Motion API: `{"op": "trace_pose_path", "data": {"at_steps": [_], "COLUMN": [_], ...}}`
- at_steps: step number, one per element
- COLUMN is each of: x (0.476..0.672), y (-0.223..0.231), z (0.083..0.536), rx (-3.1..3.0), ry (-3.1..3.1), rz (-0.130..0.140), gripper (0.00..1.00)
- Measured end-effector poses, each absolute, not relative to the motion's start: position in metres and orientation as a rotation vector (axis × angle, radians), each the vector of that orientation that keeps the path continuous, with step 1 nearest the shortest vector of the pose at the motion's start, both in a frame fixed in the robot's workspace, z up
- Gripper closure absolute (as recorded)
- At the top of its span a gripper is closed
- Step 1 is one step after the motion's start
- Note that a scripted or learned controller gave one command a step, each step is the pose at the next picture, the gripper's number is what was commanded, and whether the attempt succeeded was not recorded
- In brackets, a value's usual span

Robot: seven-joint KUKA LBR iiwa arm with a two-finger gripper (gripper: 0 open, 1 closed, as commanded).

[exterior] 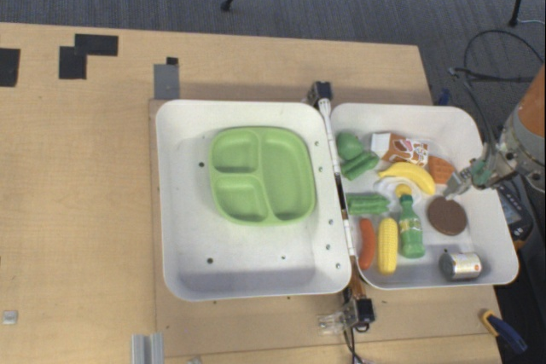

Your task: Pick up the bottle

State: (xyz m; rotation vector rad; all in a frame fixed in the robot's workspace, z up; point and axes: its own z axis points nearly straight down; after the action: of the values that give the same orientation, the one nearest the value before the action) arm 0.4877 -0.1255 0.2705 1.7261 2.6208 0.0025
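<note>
We find the green bottle [411, 228] lying untouched in the right bin [490, 226], lower centre. Gripper [465, 182] hovers upper right of it, holding nothing; its state we cannot tell. Grasp not begun.

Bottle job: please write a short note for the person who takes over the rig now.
Gripper: above the right bin, near its right side; nothing visible between its fingers; open or shut is not clear.
Bottle: green, yellow cap, lying in the right bin between the corn and the brown disc, below the banana.
Done: nothing yet; the bottle is not picked.
Left: move the gripper left and down to the bottle, grasp, lift.
</note>
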Motion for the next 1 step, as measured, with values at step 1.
{"op": "trace_pose_path", "data": {"at_steps": [1], "x": [0.4878], "y": [-0.2066], "z": [0.3096], "rx": [1.432], "ry": [2.789], "rz": [0.000], "gripper": [1.00]}}
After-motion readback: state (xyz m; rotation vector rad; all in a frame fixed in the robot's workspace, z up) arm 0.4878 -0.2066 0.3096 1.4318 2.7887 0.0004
